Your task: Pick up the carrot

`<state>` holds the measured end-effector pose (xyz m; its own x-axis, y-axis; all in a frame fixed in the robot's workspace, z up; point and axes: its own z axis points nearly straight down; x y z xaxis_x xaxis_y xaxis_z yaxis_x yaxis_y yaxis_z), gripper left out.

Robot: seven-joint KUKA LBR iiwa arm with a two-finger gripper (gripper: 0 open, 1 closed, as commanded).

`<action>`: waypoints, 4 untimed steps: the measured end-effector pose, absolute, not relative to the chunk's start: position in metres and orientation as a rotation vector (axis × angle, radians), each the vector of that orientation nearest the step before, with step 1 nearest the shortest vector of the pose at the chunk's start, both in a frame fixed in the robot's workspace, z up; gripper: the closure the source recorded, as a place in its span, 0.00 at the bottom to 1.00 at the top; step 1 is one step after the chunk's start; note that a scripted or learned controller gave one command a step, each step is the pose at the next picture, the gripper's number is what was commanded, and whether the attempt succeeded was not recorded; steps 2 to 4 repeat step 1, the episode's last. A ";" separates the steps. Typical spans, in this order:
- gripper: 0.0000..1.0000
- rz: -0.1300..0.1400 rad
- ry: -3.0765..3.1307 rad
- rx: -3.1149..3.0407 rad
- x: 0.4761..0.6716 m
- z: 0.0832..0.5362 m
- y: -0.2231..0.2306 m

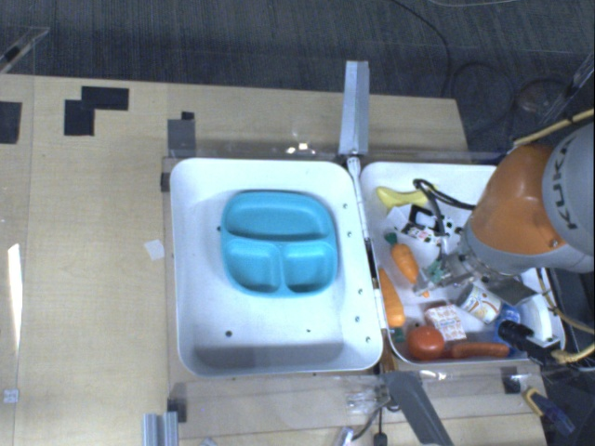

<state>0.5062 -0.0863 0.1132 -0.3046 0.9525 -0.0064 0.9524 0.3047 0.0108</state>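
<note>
Approach step: hand (444, 269), finger state indiscernible, hovers just beside the small orange tapered carrot (404, 264); next, close on it.

I count two white bins: the left bin (191, 268) and the right bin (372, 179). In the left one lies a single blue tray (277, 242), split into three compartments. In the right one, beside my arm, I make out two orange pieces (405, 264), one yellow banana (395, 196), one red tomato (425, 342), one sausage (479, 348) and one small printed packet (445, 320); the rest I cannot tell apart.
</note>
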 end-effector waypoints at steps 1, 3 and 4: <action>1.00 0.004 2.460 1.947 0.521 0.209 -0.054; 1.00 0.004 2.460 1.947 0.521 0.209 -0.054; 1.00 0.004 2.460 1.947 0.521 0.209 -0.054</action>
